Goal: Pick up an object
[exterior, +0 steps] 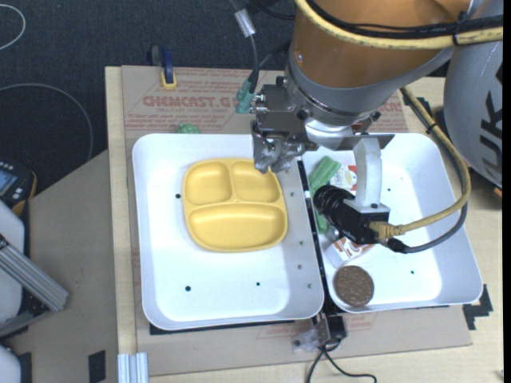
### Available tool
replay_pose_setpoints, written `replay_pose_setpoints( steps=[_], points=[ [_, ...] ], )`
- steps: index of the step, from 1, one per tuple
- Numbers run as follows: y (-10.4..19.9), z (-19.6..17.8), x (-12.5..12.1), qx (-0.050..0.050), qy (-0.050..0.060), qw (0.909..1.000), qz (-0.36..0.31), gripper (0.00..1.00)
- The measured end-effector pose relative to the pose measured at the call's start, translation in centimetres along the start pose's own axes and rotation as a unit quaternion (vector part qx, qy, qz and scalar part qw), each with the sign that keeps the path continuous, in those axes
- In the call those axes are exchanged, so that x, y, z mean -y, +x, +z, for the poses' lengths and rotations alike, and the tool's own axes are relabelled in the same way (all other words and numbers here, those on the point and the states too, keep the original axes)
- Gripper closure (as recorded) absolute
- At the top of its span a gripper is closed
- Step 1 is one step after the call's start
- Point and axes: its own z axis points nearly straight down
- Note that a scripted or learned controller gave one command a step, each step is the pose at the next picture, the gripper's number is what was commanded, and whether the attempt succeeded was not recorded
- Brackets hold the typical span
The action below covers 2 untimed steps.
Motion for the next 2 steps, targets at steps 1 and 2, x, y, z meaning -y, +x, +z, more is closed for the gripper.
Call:
replay_pose_setpoints(
  steps=[1, 2],
  points=[
    [-0.2, -0.9, -0.1, 0.001, 0.000, 1.0000, 0.002, 1.00],
    [-2.6, 7.3, 0.1, 0.004, 0.007, 1.0000, 0.005, 1.00]
  ],
)
